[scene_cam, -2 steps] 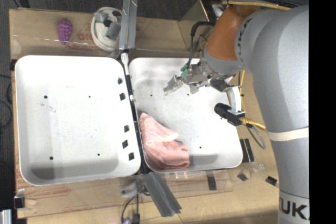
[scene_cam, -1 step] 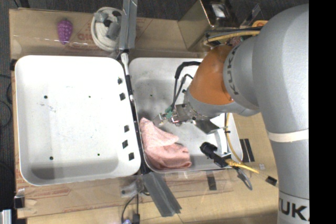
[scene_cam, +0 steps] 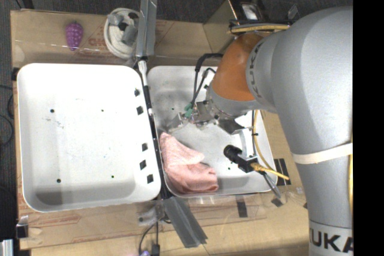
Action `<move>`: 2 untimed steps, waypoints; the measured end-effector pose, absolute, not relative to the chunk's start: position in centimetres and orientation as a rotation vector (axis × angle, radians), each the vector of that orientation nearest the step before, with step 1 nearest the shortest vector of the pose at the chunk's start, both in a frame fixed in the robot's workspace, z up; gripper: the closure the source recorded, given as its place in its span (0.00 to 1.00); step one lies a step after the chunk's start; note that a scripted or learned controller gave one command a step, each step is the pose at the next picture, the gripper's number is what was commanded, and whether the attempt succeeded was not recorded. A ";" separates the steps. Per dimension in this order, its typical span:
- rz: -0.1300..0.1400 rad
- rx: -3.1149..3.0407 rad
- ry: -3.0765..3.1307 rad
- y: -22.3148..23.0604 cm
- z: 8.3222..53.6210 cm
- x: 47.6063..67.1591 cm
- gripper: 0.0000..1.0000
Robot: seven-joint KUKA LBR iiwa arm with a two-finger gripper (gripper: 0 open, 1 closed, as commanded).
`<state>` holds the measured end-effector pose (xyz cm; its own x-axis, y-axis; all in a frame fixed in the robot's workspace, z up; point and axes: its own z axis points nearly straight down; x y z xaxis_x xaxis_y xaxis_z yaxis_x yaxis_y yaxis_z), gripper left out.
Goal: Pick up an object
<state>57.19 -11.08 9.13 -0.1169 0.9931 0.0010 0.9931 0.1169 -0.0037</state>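
A pink cloth is seen lying in the right bin, against its left wall. The gripper is lowered just above it; its state cannot be told.

Both bins are seen in plain white, a pink cloth is crumpled in one, a purple bit is spotted on tan cardboard, and the arm is done in grey and orange.

Arm reaches from frame right over right bin; gripper low near bin centre. Pink cloth lies bunched at bin's lower left. Purple object upper left, outside left bin.
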 end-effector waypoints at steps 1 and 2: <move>0.002 -2.130 -2.307 -12.1 10.3 63.2 0.00; 0.003 -2.118 -2.314 -16.1 10.6 55.5 0.00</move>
